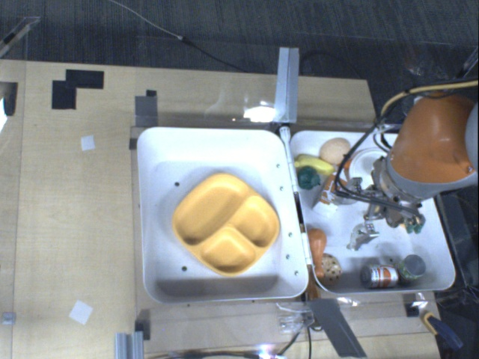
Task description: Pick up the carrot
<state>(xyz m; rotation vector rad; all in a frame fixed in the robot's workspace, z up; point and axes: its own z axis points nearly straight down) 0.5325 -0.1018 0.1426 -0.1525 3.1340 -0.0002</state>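
I'd steer the gripper (pixel 364 235), grip state unclear to me, toward the carrot (pixel 317 241) and descend squarely over it.

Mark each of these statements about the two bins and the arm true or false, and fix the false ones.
1. The yellow three-compartment plastic plate lies in the left white bin. True.
2. The orange carrot lies on that plate. False: it lies in the right white bin, against its left wall.
3. The gripper holds the carrot. False: it hangs over the right bin's middle, apart from the carrot.
4. A small metal can with a red label lies on its side near the right bin's front edge. True.
5. The yellow banana sits in the left bin. False: it is in the right bin's far left corner.
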